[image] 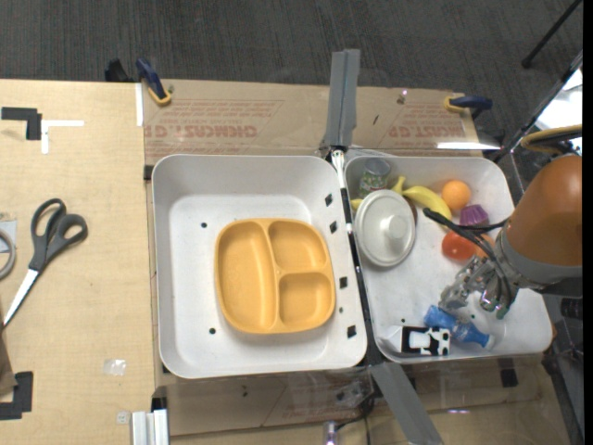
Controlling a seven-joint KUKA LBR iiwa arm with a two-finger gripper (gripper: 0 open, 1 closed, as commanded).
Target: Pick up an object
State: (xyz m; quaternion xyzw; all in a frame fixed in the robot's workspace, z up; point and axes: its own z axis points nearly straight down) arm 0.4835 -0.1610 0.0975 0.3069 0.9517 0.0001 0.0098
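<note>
While the arm reaches in from the right, its tool [477, 290] hangs low in the right-hand bin [519, 336], just above a blue toy [454, 325] near the front wall; whether it is clenched or released I cannot tell, since wiring and glare blur it. Beside the blue toy lies a small black-and-white block [424, 340]. Further back sit a white domed lid [385, 227], a banana [426, 198], an orange ball [455, 194], a purple piece [474, 216] and a red ball [456, 245] close under the wrist. The left-hand bin [176, 248] carries a yellow divided plate [275, 274], and scissors [44, 239] lie well apart on the tabletop [74, 341]. The blue toy looks the nearest target: probably light, hard plastic, somewhat slick and irregular, so a grip across its narrow middle should hold better than at its ends. The block would be stiff and easy across its flat sides; the balls would likely roll away.
</note>
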